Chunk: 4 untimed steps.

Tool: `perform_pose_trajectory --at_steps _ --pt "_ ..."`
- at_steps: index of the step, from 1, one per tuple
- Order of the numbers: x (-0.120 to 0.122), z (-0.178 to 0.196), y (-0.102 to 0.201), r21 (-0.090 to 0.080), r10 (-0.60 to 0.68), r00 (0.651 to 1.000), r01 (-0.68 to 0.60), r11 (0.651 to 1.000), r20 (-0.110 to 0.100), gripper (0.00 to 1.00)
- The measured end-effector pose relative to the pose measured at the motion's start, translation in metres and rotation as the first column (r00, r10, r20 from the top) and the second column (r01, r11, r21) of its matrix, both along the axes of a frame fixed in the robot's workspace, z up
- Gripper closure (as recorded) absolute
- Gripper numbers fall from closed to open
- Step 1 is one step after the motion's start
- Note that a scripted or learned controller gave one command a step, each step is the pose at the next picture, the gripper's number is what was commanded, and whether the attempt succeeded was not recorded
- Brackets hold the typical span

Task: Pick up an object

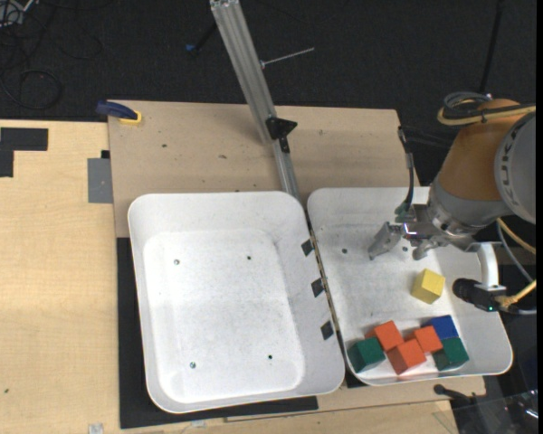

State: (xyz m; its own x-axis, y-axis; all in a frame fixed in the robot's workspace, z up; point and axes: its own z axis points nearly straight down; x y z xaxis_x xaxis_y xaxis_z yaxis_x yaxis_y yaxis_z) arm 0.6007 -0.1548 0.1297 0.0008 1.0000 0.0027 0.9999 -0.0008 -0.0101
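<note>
In the right bin (353, 215) a yellow cube (428, 286) lies alone near the middle. Several blocks cluster at the bin's front edge: orange cubes (407, 355), a blue block (444, 326) and two green blocks (368, 354). My gripper (401, 247) hangs over the upper middle of this bin, up and to the left of the yellow cube. Its fingers (381, 241) are spread open with nothing between them. The grey arm with its orange band (475, 161) comes in from the right.
The left bin (217, 297) sits beside the right one, joined by black clips (317, 286). A slanted metal rail (249, 70) rises behind the bins. A blue and yellow clamp (119, 111) lies at the board's far left corner.
</note>
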Motion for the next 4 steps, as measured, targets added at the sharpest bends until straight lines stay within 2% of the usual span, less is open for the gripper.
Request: perform_pose_trajectory --at_steps 1,2,3,4 --pt "0.0 -0.04 0.001 -0.002 -0.001 1.0 0.001 1.0 0.008 0.0" --pt "0.0 -0.029 0.0 -0.001 -0.007 1.0 0.007 1.0 0.007 1.0" --pt "-0.002 0.014 -0.006 -0.003 -0.007 1.0 0.007 1.0 0.011 1.0" --pt "-0.008 0.074 -0.01 -0.003 -0.008 1.0 0.008 1.0 0.013 1.0"
